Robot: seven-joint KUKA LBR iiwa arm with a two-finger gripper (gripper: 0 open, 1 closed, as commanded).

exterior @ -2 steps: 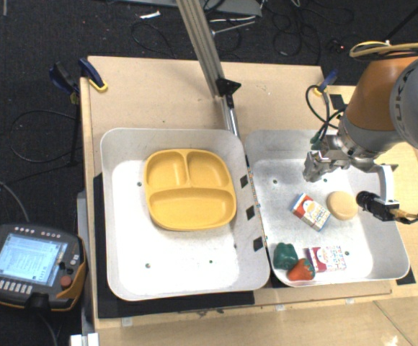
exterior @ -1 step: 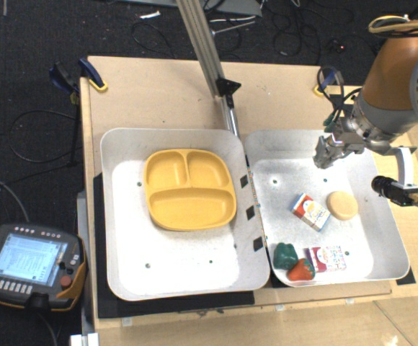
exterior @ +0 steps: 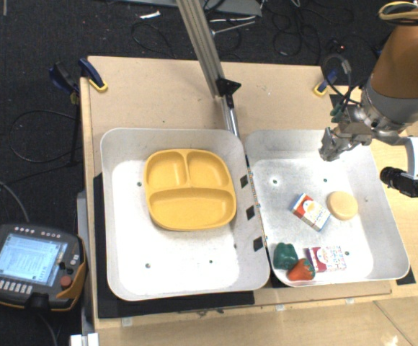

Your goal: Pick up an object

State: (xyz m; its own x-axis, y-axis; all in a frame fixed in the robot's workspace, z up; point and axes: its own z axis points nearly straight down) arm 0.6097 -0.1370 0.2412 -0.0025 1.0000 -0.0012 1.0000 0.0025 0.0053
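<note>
The right bin holds several small objects. A small white carton with a red and yellow print lies near its middle, with a round pale yellow piece just to its right. At the front edge sit a green pepper, a red strawberry-like piece and a flat pink and white packet. My gripper hangs over the bin's far right part, above and behind the yellow piece, touching none of the objects.
A yellow divided plate lies in the left bin. A metal pole slants from the top to the gap between the bins. A teach pendant lies on the floor at the left.
</note>
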